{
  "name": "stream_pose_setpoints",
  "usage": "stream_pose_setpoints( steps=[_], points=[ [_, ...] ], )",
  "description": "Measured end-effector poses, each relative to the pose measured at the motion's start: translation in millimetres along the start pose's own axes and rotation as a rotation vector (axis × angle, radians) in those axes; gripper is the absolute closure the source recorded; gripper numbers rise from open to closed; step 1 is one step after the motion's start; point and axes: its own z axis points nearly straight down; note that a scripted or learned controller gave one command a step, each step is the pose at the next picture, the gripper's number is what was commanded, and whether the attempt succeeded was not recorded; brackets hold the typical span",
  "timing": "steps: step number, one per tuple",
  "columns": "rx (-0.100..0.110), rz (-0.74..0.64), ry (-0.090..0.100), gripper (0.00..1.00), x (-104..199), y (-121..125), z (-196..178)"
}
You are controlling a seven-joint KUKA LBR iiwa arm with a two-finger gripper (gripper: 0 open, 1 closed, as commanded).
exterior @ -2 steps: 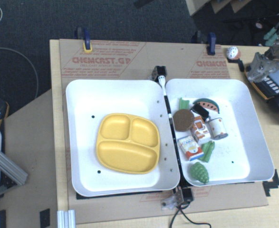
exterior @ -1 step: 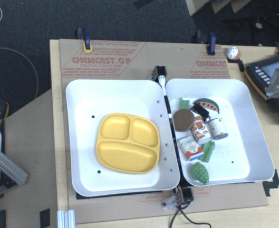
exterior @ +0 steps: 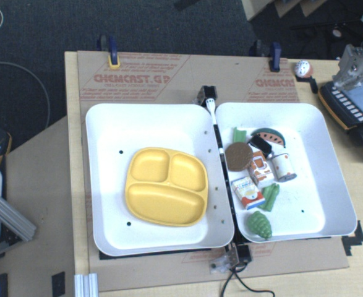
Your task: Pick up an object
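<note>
Bins: two white bins, left bin (exterior: pixel 101 166) and right bin (exterior: pixel 317 166), side by side on the surface (exterior: pixel 82 104).
Left bin: one yellow divided plate (exterior: pixel 167 186).
Right bin: roughly eight small toy foods (exterior: pixel 258 172), clustered along its left side.

My open approach from three o'clock across the right bin (exterior: pixel 329 166); toy clutter (exterior: pixel 258 172) crowding its nine o'clock side.

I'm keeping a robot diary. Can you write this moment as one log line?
yellow plate in left bin | toy food pile in right bin
</note>
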Motion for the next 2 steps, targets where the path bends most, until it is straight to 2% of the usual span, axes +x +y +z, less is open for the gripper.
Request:
stream_pose_setpoints(
  steps=[2],
  points=[
    [0.000,0.004,-0.003,1.00,-3,0,-17]
  ],
)
